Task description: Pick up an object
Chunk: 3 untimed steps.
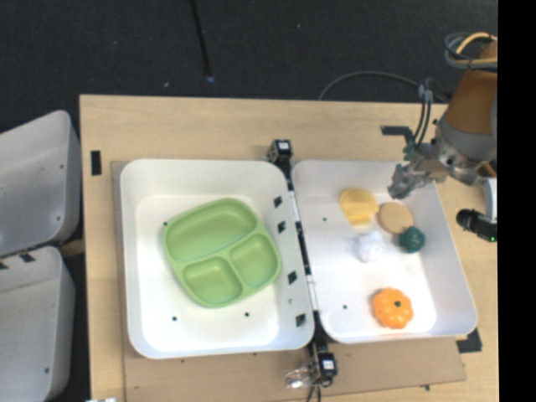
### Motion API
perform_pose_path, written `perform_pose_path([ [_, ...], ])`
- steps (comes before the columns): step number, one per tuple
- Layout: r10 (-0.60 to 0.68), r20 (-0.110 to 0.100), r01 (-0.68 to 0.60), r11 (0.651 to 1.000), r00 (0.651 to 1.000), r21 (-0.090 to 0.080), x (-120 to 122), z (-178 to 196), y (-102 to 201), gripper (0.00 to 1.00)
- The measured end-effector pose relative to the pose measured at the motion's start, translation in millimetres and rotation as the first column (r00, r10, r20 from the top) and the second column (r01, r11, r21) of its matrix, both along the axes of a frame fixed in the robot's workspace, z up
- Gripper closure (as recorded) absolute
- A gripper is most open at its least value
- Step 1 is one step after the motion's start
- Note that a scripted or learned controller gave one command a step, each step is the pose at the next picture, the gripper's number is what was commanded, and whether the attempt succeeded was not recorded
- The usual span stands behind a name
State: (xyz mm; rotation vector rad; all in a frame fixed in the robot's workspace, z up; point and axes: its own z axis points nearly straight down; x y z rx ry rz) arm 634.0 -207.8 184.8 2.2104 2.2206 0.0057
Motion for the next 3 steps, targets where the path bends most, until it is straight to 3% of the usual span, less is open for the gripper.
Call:
perform_pose_path([
  [1, -0.002, -0.004, 0.002, 1.000, 1.000, 0.001, 0.8, 41.8, -1.6, 1.00],
  [3, 0.001, -0.008, -0.001, 1.000, 1.000, 0.004, -13.4, 30.1, 93.1, 1.00],
])
